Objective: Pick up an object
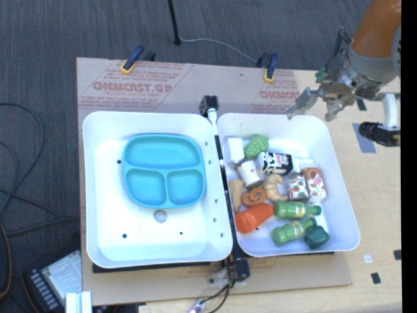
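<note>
Your pickable things all lie in the right bin, bunched toward its middle and near side. Count them with me: two green bottles, one lying above the other; one dark green rounded piece at the near right corner, just beside the lower bottle; one orange carrot-like piece touching the bin's left wall area; one pretzel-shaped brown piece above it; one pale biscuit-coloured lump beside that. You also have two red-and-white cartons, one just left of the other, one black-and-white cow-patterned carton, one white cylinder, and one leafy green piece at the far side of the heap. Smaller bits near the left wall are too tangled for you to count.

The jaws hang over the far right rim of that bin, above the desk rather than over the heap, spread wide apart with nothing between them. The grey arm with its orange band reaches in from the upper right.

The left bin carries one blue divided tray with three compartments, and one small greyish round item just below the tray. Between the bins you can see one black clamp at the far end. Two yellow-and-blue clamps, one on the left and one on the right, grip the far edge of the cardboard sheet under both bins.
</note>
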You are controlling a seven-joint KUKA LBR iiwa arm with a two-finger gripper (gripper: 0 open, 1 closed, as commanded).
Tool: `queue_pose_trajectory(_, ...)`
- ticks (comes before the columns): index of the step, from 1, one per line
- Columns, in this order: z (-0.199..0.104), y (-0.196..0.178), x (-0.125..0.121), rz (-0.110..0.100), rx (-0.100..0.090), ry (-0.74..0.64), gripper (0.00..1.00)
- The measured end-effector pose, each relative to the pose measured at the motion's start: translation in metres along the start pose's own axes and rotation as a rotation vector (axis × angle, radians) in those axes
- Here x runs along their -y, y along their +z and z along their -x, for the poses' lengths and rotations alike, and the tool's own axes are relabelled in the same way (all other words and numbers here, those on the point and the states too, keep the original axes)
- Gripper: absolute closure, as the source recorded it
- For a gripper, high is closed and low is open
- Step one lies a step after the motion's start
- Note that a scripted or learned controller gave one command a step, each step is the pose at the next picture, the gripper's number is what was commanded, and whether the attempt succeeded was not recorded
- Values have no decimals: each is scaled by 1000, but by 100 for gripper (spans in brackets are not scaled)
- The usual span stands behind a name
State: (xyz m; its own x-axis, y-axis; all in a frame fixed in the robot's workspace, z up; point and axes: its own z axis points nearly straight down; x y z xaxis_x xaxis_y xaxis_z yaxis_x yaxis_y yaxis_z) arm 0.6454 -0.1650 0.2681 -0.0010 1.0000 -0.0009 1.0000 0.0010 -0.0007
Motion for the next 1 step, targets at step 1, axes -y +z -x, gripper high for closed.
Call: queue_pose_trajectory(1, -54, 134, 4, -3, -1, 0, 0)
